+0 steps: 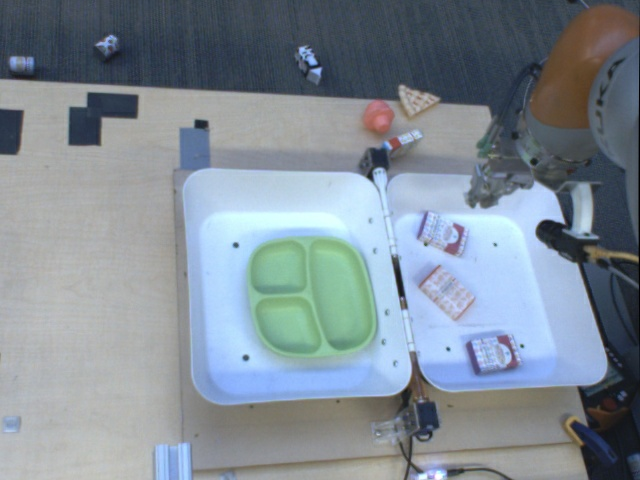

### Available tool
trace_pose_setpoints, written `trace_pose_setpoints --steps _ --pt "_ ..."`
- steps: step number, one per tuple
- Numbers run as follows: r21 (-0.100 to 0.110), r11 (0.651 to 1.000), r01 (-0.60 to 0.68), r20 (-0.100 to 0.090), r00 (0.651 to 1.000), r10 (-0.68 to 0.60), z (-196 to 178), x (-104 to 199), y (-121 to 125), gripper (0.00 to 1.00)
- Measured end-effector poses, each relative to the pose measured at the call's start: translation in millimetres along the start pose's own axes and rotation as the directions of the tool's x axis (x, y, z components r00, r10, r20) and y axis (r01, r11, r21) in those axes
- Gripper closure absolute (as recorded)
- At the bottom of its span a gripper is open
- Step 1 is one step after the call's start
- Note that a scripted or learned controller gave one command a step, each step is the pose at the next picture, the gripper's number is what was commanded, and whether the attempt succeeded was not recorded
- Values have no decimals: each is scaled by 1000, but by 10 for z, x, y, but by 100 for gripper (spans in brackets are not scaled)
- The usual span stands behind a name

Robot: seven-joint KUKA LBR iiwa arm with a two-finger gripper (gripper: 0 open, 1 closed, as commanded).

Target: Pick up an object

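Camera view, upper right: your gripper (pixel 488 190) hovered empty, finger state indeterminable; the flat snack packet (pixel 442 233) below could slip your pinch.

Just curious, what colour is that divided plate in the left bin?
Light green plate, clearest in the camera view from above.

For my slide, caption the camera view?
Gripper poised over right bin holding three packets; green tray in left bin.
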State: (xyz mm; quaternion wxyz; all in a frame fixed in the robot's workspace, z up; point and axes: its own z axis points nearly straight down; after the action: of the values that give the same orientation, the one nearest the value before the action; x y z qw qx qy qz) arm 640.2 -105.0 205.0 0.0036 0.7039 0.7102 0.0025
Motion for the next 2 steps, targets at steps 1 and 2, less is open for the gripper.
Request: trace_pose_setpoints --steps 1,2 --pt "1 1000 -6 1 1000 6 -762 -716 295 100" --pt "5 1000 -4 -2 1000 4 -668 -138 -441 100"
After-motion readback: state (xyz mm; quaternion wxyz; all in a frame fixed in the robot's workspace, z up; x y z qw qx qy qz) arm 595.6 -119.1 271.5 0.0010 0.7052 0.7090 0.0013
